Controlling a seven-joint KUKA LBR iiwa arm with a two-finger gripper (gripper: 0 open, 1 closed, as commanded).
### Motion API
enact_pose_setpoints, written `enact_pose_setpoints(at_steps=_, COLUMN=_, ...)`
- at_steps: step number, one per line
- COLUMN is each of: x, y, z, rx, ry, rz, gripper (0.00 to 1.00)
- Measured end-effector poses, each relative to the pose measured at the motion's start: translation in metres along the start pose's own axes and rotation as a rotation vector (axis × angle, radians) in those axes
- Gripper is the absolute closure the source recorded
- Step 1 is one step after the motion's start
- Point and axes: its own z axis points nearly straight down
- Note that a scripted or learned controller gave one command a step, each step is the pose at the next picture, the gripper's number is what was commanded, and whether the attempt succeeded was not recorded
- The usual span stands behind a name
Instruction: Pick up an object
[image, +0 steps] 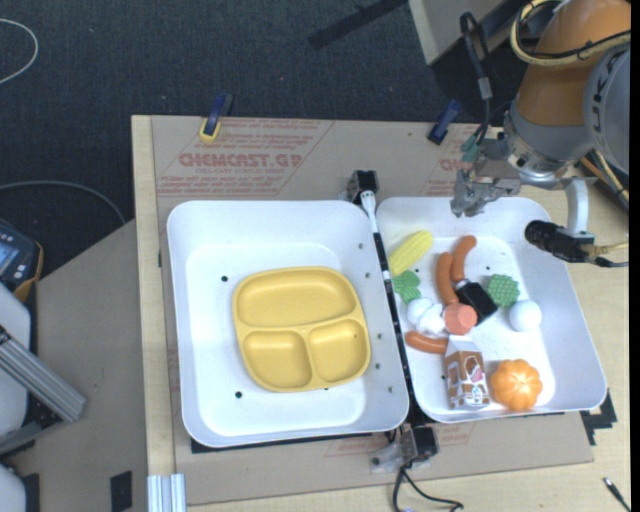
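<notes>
The right bin (570, 330) holds a heap of toy food: a yellow corn cob (411, 250), two orange sausages (453, 266), a green leafy piece (502, 289), a black block (476, 300), a white egg (523, 316), a pink round piece (459, 319), a brown carton (464, 378) and an orange pumpkin (515, 384). My gripper (470, 204) hangs over the bin's far edge, above and behind the sausages, with nothing visibly between its fingers. It touches none of the objects.
In the left bin (195, 300) lies a yellow divided plate (299, 326). Another sausage (427, 342) and small white balls (428, 317) lie near the divider between the bins. Clamps sit on the board's far edge.
</notes>
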Motion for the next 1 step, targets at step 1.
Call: enact_pose_setpoints(at_steps=1, x=0.0502, y=0.0134, z=0.0020, rx=-0.001, ry=-0.001, rz=0.001, gripper=1.00)
